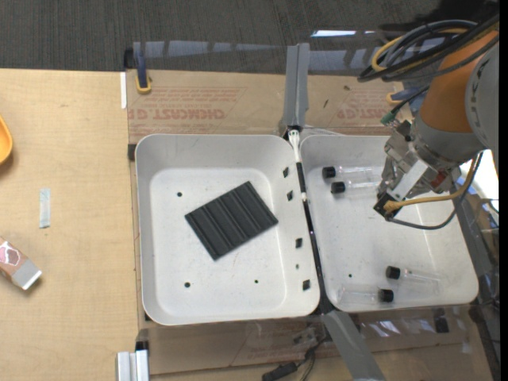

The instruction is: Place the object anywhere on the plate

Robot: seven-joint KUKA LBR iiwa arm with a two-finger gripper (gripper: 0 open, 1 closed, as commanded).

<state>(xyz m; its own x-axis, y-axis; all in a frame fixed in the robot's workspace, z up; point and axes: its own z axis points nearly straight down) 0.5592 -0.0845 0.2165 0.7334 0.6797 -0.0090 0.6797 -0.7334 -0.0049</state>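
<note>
Starting at the left, the left bin [147,213] carries the dark ribbed plate [231,220], lying flat and turned at a slant near the middle. It looks set there as an open landing spot, with white floor showing all around it, and there's nothing on it yet.

Across the divider, the right bin [357,244] has four clear capped vials, all on their sides. Two are up top [349,178], close together. Two more sit near the front wall [397,284], well apart from the first pair. So the object to move is over here, loose on the floor and not yet lifted.

And now the arm [452,109], reaching in from the right and bent down over the bin's far right part. Its gripper [394,187] hangs just beside the upper pair. From this angle I can't tell whether it's released or clenched, and no vial is visibly in its grasp.
</note>
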